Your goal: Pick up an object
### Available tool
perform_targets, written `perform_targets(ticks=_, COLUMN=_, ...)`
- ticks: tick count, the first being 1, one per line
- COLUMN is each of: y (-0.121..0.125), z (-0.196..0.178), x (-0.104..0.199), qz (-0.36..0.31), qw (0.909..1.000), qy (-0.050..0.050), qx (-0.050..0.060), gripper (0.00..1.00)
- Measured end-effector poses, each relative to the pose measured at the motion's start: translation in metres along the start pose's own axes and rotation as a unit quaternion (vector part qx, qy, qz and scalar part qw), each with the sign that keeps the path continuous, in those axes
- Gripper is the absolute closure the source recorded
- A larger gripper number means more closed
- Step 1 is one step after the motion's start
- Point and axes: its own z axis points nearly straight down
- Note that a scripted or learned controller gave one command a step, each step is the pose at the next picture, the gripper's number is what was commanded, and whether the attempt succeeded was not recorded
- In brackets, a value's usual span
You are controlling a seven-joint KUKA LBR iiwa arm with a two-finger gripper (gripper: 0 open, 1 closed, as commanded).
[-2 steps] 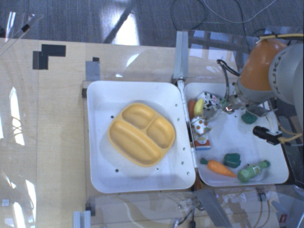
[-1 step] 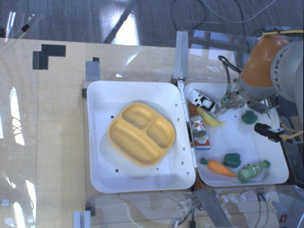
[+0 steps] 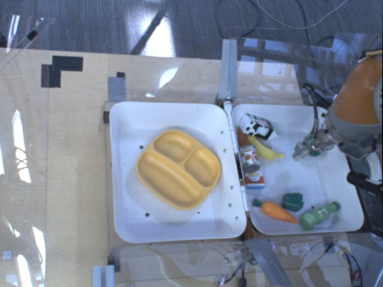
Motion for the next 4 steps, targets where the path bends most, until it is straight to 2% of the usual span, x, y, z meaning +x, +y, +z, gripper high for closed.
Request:
perform_targets(ticks=1, y=0.000, z=0.000, x=0.000, qz=0.000, qw=1.0000, qy=0.000, qx=0.000, gripper=0.00)
perform_targets(ticks=2, y=0.019, z=-0.095, x=-0.043, qz=0.054, qw=0.9985, qy=-0.001, qx=-0.002, gripper=0.00)
perform_targets(ticks=3, y=0.045, z=0.037, x=-0.023, qz=-0.005, qw=1.0000, qy=0.000, qx=-0.001, gripper=0.00)
perform_targets(ticks=4, y=0.076, z=0.042, x=-0.035, qz=0.010, qw=0.9999, qy=0.004, qx=0.011, gripper=0.00)
